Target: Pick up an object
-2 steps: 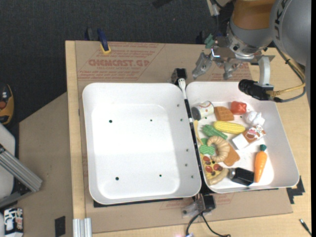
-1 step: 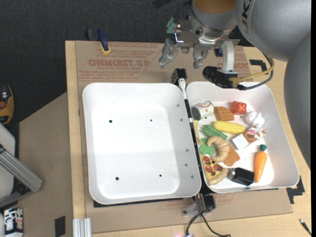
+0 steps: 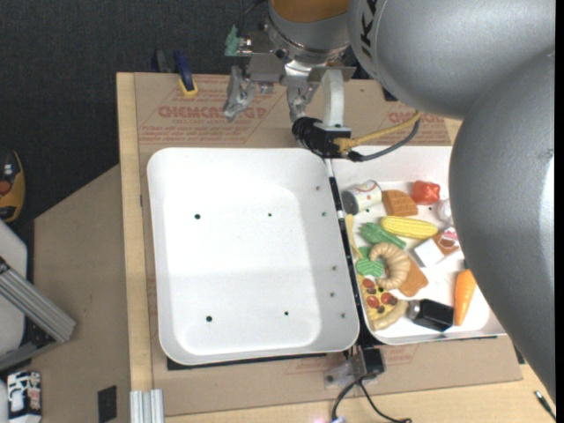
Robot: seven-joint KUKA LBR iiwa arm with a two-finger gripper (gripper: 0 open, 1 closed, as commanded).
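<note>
Reaching in from the right, a grey arm (image 3: 476, 77) with an orange band is seen covering much of the upper right of the view. Beneath it a brown counter (image 3: 132, 236) with red lettering is laid out, and two white bins are set on it side by side, their inner rims touching. The left bin (image 3: 238, 236) is shown with a bare white floor marked by four small dark dots. The right bin (image 3: 397, 161) is partly hidden by the arm, and the toy food to be picked from is gathered in it.

The jaws are held above the counter's far strip, beyond the far edge of the left bin and well apart from the toys. They are spread wide, and nothing is gripped between them.

In the right bin a tan bread ring (image 3: 392, 263) is placed near the middle, with a yellow corn cob (image 3: 408, 227) just beyond it and a green leaf (image 3: 381, 236) beside both. An orange carrot (image 3: 463, 295) is seen against the arm's edge. A pizza slice (image 3: 381, 300) and a black block (image 3: 432, 314) are set along the near rim. A red piece (image 3: 426, 191) is found at the far side.
</note>
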